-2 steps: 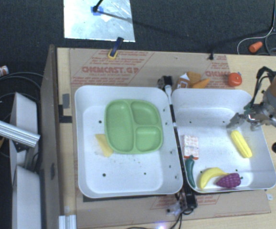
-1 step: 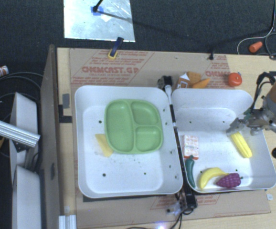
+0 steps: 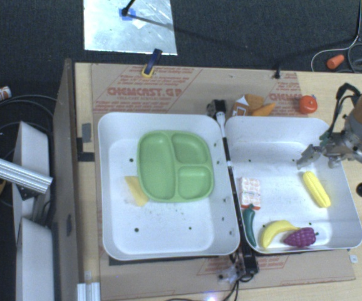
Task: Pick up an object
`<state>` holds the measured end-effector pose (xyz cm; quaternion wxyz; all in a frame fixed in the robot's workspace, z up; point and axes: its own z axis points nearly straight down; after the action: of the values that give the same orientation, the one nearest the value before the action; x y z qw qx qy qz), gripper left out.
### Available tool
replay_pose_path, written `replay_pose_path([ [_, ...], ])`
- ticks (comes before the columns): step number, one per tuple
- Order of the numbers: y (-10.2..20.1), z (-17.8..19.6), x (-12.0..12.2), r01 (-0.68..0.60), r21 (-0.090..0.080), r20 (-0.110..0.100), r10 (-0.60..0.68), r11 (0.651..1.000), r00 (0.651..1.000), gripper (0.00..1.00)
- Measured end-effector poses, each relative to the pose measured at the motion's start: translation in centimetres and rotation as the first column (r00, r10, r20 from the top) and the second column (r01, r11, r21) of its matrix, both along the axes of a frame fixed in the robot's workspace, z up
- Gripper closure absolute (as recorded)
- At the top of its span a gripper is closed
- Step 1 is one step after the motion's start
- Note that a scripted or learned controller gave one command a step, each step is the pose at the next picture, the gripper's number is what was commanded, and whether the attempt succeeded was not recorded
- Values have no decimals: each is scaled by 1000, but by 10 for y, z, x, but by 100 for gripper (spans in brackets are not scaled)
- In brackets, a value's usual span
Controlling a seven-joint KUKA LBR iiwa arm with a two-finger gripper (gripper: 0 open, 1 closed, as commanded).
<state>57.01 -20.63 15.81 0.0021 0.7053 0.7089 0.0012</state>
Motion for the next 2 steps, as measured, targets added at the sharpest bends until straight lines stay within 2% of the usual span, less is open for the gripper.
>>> replay_pose_path([
  [1,0,-77,-6,5,2,-6,-5,1000,1000,0],
  [2,0,-63,-4,3,0,0,-3,1000,1000,100],
])
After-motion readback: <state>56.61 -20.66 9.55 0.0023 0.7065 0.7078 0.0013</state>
